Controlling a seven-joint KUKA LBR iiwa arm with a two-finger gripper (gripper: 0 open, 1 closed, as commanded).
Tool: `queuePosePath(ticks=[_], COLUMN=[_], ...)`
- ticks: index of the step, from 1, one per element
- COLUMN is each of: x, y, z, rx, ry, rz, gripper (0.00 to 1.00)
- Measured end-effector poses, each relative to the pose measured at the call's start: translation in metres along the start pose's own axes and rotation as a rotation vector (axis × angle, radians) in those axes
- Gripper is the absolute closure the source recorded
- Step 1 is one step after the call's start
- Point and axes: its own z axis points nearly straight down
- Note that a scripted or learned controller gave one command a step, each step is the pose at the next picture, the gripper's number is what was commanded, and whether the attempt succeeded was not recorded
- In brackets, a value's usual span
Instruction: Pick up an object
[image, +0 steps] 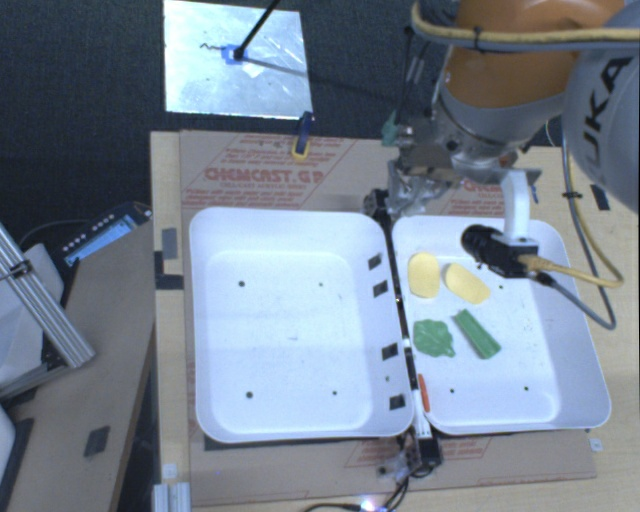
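Note:
The right bin (570, 400) holds two pale yellow pieces, one oval (424, 275) and one wedge-like (467, 284). In front of them lie a green leafy piece (433, 338) and a green bar (477, 333). My gripper (408, 192) hangs over the far left corner of the right bin, behind the yellow pieces and apart from them. Nothing shows in its grasp. The grey and orange wrist (490, 70) hides part of the bin's far wall.
The left bin (215, 300) lies beside the right one, with black clips (380, 290) along the shared rim. A black unit (492, 250) on a white bracket trails a yellow cable (575, 278) over the right bin. Brown cardboard (260, 170) lies under both bins.

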Motion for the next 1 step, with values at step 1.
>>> queuePosePath(ticks=[1], x=[-0.0063], y=[0.1022], z=[-0.0316], rx=[-0.016], ry=[-0.002], rz=[0.002], gripper=[1.00])
